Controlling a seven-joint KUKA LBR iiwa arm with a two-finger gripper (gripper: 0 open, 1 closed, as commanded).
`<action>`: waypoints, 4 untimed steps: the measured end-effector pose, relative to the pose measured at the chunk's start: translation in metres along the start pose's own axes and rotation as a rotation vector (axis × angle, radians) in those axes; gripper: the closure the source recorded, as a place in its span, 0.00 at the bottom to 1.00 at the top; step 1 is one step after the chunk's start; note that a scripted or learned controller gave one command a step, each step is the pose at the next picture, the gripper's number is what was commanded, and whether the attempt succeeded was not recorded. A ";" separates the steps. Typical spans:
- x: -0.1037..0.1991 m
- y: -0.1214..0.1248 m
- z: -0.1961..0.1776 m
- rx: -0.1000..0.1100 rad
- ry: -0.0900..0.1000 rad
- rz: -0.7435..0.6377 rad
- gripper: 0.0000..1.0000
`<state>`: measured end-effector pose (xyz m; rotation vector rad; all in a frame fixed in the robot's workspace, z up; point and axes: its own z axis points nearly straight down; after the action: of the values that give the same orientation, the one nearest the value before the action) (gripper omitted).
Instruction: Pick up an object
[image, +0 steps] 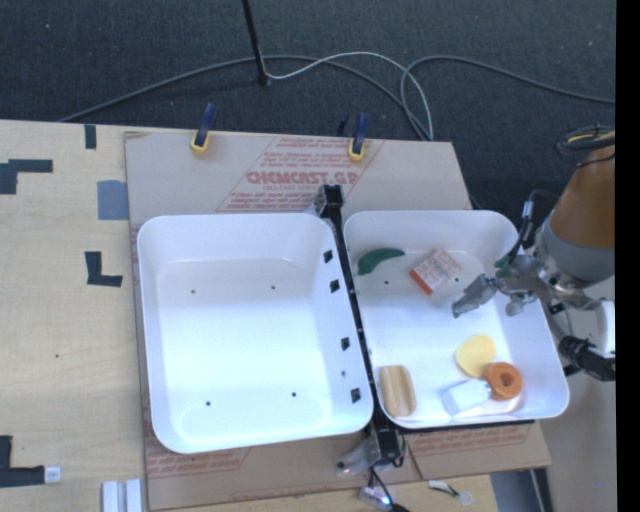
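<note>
Red lettering up top on the cardboard sheet (300, 175).
It reads something like "CHEMCAST G.P." in red capitals on the cardboard behind the 2 bins (smaller red lines beneath it are too blurred to read), and the small red-and-white packet (436, 271) in the right bin (440, 415) carries print too fine to make out.

Grey arm (572, 250), orange band, metallic grey tool (470, 301)

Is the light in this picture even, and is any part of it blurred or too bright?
Camera view: even, soft light with faint shadows; the white bins look nearly overexposed, hiding surface detail; the gripper and arm are slightly soft; small objects such as the orange ring stay recognisable.
</note>
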<state>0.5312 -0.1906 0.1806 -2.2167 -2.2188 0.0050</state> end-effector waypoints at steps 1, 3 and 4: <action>-0.001 0.009 0.052 -0.001 0.000 0.000 0.00; -0.001 0.009 0.081 -0.007 -0.003 0.001 1.00; 0.001 0.013 0.039 -0.008 -0.002 0.000 1.00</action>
<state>0.5438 -0.1899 0.1418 -2.2223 -2.2235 -0.0019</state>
